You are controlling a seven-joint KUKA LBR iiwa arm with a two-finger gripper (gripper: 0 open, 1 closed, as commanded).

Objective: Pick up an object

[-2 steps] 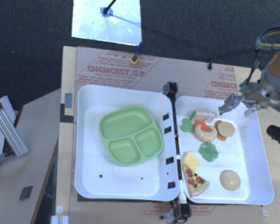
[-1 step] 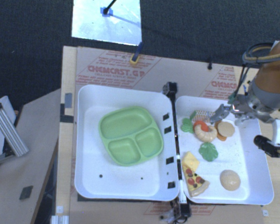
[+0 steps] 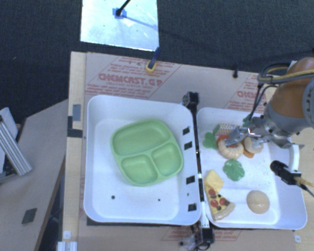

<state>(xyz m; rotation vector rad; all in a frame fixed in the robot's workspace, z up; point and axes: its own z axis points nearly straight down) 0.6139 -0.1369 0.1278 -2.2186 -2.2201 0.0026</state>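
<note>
The metal two-finger gripper [image 3: 236,137] was seen low over the right white plastic bin [image 3: 290,214], its tips right above a tan round bun-like toy [image 3: 229,150]. Open/shut state couldn't be told, nor whether anything was held. Nearby in the same bin lay a green leafy toy [image 3: 233,169], a yellow cheese wedge [image 3: 214,180], a pizza slice toy [image 3: 219,201] & a beige egg-shaped piece [image 3: 258,201]. A pale green divided plate [image 3: 146,150] sat in the left white bin [image 3: 97,161].

I note both white bins [image 3: 139,215] are smooth, glossy plastic. The green divided tray [image 3: 146,151] looks matt plastic. Beneath lies brown printed cardboard [image 3: 128,79], dull and flat. The toy foods, such as the beige egg [image 3: 258,201], appear smooth moulded plastic. My orange band [image 3: 307,68] shines.
</note>
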